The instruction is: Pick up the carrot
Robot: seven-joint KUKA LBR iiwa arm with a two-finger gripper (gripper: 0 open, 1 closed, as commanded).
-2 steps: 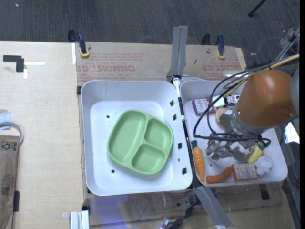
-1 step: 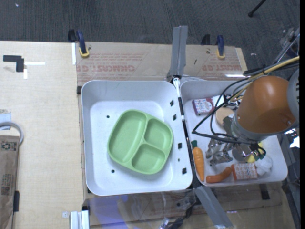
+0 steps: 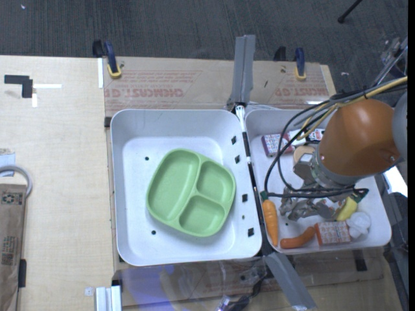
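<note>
The carrot point(image 3: 270, 220) is orange with a green top end. It lies along the left wall of the right bin point(image 3: 254, 149), near the front corner, pointing toward the front edge. My gripper point(image 3: 302, 208) hangs low in the same bin, just right of the carrot, under the arm's orange band point(image 3: 360, 138). Cables and the wrist hide much of it. Nothing shows between the gripper and the carrot, and they look slightly apart.
A reddish sausage point(image 3: 297, 240), a red box point(image 3: 334, 233), a yellow banana point(image 3: 347, 207) and a white item point(image 3: 359, 223) crowd the right bin's front. A small packet point(image 3: 272, 142) lies at its back. The left bin point(image 3: 130, 173) holds a green divided plate point(image 3: 191, 193).
</note>
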